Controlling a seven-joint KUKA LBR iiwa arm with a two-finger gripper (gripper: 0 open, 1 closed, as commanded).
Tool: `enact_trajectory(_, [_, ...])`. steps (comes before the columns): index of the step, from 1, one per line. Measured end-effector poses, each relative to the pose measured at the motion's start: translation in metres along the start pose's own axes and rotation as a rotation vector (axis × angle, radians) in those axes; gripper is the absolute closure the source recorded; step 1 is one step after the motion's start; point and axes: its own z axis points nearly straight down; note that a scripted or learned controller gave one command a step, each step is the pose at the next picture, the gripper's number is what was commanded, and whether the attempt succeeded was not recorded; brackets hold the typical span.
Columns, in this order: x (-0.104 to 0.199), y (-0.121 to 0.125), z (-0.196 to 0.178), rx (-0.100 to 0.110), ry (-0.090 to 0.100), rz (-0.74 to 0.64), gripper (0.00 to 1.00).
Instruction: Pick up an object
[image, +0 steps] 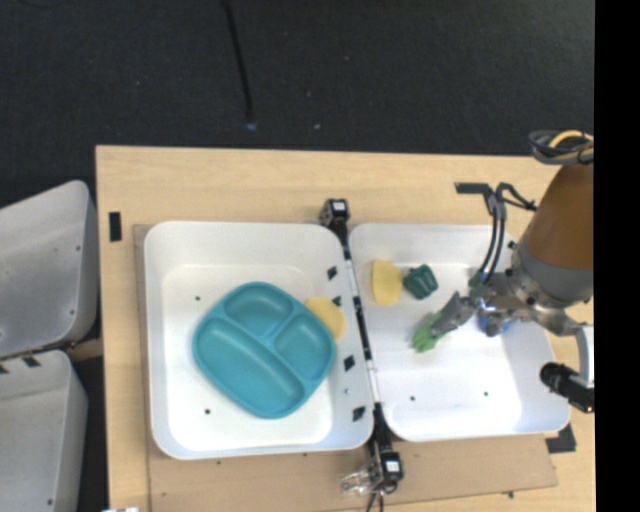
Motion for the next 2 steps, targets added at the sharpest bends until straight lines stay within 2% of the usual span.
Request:
enact_trajectory(1, [0.000,0.003,-0.006,-0.013,-0.002,-0.003,0.00])
enact_trajectory(2, [0.000,-0.006,0.042,-0.009,-0.002,-0.001,0.00])
